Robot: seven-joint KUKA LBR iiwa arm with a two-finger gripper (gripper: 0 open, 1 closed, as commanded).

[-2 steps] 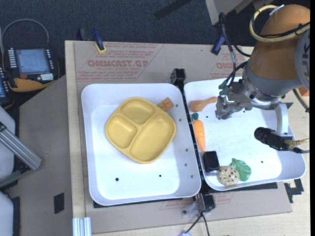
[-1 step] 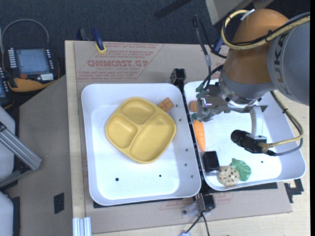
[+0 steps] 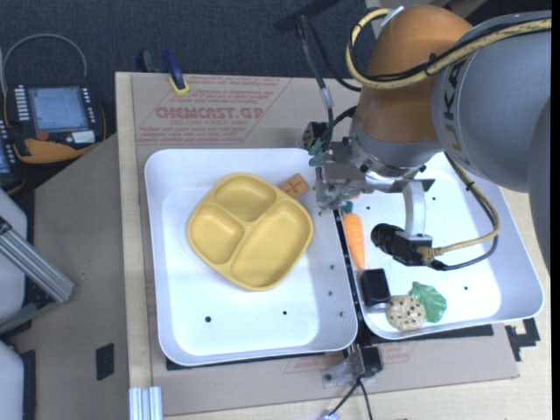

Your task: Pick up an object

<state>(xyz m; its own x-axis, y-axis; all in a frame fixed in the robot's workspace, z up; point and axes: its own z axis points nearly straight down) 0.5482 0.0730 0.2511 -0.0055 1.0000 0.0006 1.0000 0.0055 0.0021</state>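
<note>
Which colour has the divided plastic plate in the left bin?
The divided plastic plate in the left white bin is pale yellow, seen in the camera view.

You get bright, even overhead light; the left bin (image 3: 166, 261) reads near blown-out white. Soft shadows sit under the yellow tray (image 3: 249, 230) and the arm (image 3: 490, 86). Focus is slightly soft throughout, grainy in the dark background.

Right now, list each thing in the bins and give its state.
Yellow tray: upright, lying flat in the left bin.
Brown block: beside the tray's far edge.
Carrot: lying flat in the right bin.
Black block: flat.
Cookie: flat, touching the green leaf.
</note>
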